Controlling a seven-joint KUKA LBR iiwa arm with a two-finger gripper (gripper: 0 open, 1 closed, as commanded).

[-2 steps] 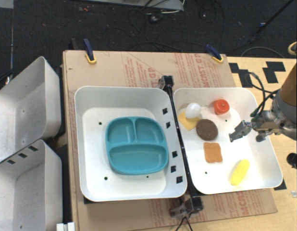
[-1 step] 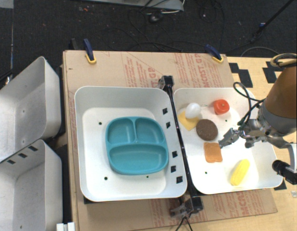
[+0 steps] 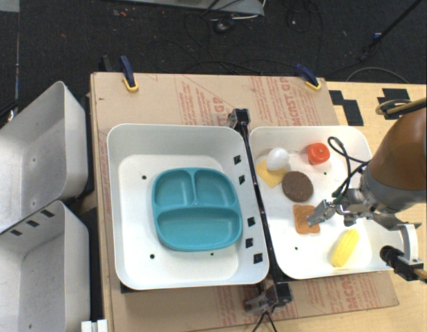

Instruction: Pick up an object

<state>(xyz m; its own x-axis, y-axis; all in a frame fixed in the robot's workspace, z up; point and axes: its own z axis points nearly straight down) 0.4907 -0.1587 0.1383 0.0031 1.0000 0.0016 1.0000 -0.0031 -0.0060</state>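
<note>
claw | touching orange toast piece | finger spread: cannot tell

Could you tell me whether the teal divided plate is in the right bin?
No, the teal plate lies in the left bin.
</note>
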